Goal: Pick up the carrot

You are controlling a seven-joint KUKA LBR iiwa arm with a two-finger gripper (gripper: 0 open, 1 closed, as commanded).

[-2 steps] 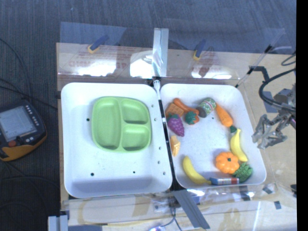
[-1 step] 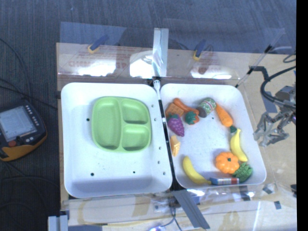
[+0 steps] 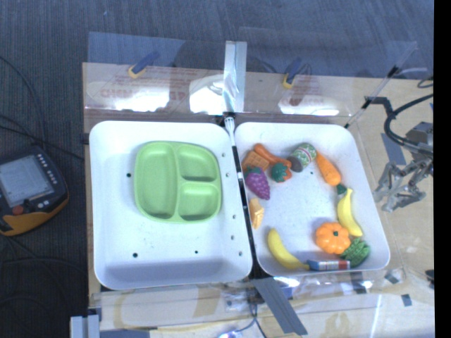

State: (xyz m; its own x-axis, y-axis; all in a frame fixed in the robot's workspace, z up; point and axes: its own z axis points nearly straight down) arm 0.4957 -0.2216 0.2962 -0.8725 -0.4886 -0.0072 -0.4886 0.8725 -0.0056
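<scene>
Gripper, metallic, stood over the bench outside the right bin's right wall, well apart from the contents; whether open or closed could not be told; nothing seen in its grasp.
Carrot, orange with green tip, lay in the right bin near its far right corner, slanting along the right wall; just beside a round green-and-white item; a banana lay nearer along the same wall.
Pumpkin sat near the right bin's near right corner; purple grapes by its left wall.
Left bin bore a green divided plate toward its far edge.
</scene>
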